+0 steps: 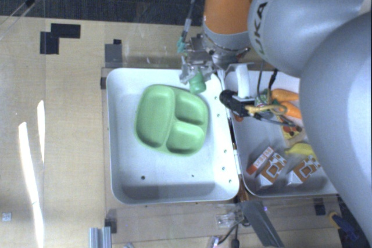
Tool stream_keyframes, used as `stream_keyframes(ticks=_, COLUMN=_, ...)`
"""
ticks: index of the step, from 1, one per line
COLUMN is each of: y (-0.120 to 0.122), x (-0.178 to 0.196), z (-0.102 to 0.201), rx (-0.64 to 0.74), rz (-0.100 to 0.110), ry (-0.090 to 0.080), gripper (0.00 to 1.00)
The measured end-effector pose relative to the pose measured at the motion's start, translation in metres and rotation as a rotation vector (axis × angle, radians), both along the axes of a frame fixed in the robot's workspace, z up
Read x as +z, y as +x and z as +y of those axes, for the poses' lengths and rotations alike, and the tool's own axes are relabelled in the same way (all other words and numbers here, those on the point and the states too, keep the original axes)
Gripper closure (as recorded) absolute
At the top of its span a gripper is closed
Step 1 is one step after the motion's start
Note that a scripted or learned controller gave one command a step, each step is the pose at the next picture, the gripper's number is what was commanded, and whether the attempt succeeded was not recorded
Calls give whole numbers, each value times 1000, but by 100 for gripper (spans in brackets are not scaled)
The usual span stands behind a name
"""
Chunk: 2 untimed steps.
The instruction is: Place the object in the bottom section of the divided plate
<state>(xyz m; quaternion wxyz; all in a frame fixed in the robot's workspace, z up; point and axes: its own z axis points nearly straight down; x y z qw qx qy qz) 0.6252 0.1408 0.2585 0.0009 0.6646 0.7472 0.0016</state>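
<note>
A light green divided plate (141, 125) lies in the left white bin (168, 189), with one long section on its left and two smaller ones on its right. My gripper (195, 77) hangs over the bin's far edge, just above the plate's far right corner. A small green object (198, 86) sits between its fingers, and the gripper is shut on it. The object hovers by the rim of the plate's upper right section.
The right bin (256, 186) holds orange carrot-like pieces (285, 96), a yellow banana-like item (300, 149) and small brown-and-white boxes (273, 166). The arm's large grey body covers much of that bin. Bare bin floor lies in front of the plate.
</note>
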Motion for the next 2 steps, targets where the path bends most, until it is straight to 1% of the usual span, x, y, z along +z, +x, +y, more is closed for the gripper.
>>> stream_keyframes(ticks=1, y=-24, x=-18, z=-19, rx=47, rz=0, ry=0, gripper=100)
stream_keyframes(ticks=2, y=-29, x=28, z=26, rx=229, rz=-2, ry=0, gripper=100)
